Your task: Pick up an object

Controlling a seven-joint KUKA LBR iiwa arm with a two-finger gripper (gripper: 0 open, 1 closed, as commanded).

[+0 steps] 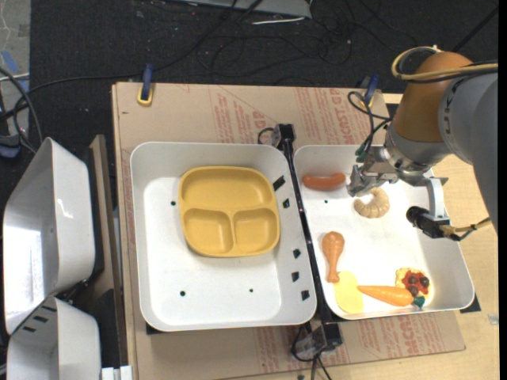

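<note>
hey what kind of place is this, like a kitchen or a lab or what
Most likely a robotics lab, not a kitchen. A grey arm with an orange band reaches over two white bins on a cardboard-topped bench, the food looks like toys, such as a carrot, and loose cables cross the dark floor.

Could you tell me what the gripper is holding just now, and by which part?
It cannot be told: the gripper hovers right above the croissant, with nothing visibly held.

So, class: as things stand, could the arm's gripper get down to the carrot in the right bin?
Probably yes. The carrot lies uncovered near the right bin's front edge, with only a pizza slice and a yellow piece close beside it. The gripper is over the same bin.
</note>
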